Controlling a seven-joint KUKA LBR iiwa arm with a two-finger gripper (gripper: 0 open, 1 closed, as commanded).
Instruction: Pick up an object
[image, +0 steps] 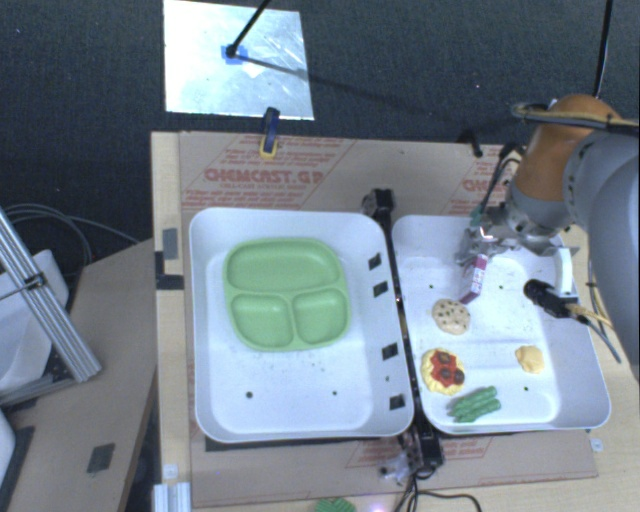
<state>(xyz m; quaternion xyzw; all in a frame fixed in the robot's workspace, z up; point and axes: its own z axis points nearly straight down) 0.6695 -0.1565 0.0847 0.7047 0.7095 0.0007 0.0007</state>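
Pink and thin, the stick (475, 279) is the thing closest to the pincer (477, 250), so I take it as the one to pick up.

From the camera above, the stick is in the right bin (600, 405), near the far left corner of that bin. Its top end meets the bottom of the pincer. The rest slants down and a little to the left in the view, towards the cookie (451, 316). The top end may be caught in the pincer, but that spot is small and blurry. So I cannot tell if the pincer is spread, pressed together or pinching the stick.

The stick looks light and stiff, like a little plastic tube or pen. I think it will not bend or break. It looks smooth, so it could slip or roll away. The best place to hold it is across its thin sides, near the middle, so it does not tip.

The cookie lies just beside the low end of the stick. The pizza (443, 370) and the beans (473, 404) lie nearer the front of the bin. A yellow lump (530, 358) lies to the right. All three are well apart from the pincer.

The left bin (210, 400) holds a green plate (287, 293). Both bins sit on a brown table (250, 175).
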